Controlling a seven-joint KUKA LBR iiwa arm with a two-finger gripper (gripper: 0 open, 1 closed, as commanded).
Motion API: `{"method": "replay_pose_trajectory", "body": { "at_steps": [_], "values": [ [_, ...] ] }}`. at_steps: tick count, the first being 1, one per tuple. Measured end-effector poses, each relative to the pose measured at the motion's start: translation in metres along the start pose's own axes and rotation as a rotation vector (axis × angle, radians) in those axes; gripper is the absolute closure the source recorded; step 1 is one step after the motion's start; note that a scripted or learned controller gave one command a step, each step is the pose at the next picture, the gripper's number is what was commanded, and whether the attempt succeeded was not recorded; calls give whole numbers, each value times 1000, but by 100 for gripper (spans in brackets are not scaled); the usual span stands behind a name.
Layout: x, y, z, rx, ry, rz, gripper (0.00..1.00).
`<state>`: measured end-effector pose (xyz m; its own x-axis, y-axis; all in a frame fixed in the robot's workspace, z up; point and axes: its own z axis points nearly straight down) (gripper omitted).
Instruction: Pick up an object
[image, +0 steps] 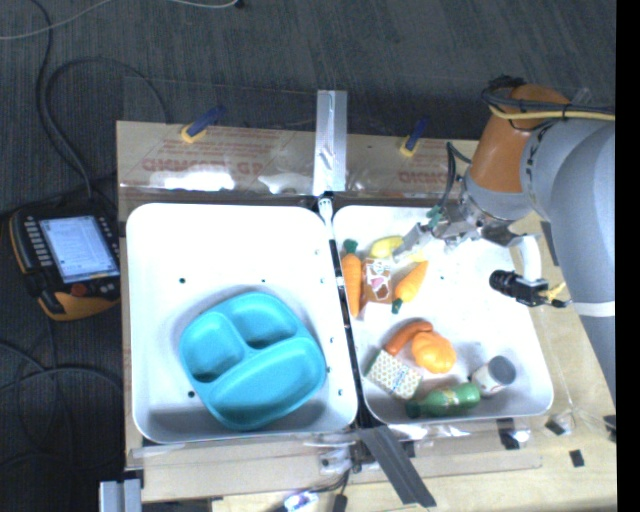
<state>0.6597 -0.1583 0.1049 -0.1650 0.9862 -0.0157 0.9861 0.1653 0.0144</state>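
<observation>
Filling the right side of the view, the grey arm (585, 210) with its orange band (505, 150) reaches in over the right bin (520, 330), its wrist bent down and leftward so that the gripper (418, 240) sits low near the bin's far left corner. The left bin (160, 260) bears a blue divided plate (252, 356) and nothing else.

In the right bin the toys lie in two loose clusters. Near the gripper are a yellow piece (386, 246), a small carrot (410, 281) just below it, a red and white packet (377, 281) and a longer carrot (351, 283) against the divider. Toward the near edge lie an orange fruit (433, 352), an orange piece (404, 334) touching it, a checked box (396, 376), a green bottle (443, 400) and a small grey and white cup (494, 373).

As I judge it, the pick is not yet done: every object rests on the bin floor and none is lifted. The gripper's tip is just beside the yellow piece, which looks the likeliest target, though whether it touches is too small to tell. Nothing is visibly between the fingers, and I cannot tell whether the jaws are parted or closed. What remains is to settle on a thing, close on it and raise it clear.
</observation>
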Motion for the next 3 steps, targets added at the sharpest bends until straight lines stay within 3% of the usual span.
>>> {"method": "replay_pose_trajectory", "body": {
  "at_steps": [1,2,3],
  "values": [
    [15,-34,14,4,7,-47,0],
    [17,-33,4,2,11,-48,100],
    [-17,-11,-2,15,17,-112,100]
  ]
}}
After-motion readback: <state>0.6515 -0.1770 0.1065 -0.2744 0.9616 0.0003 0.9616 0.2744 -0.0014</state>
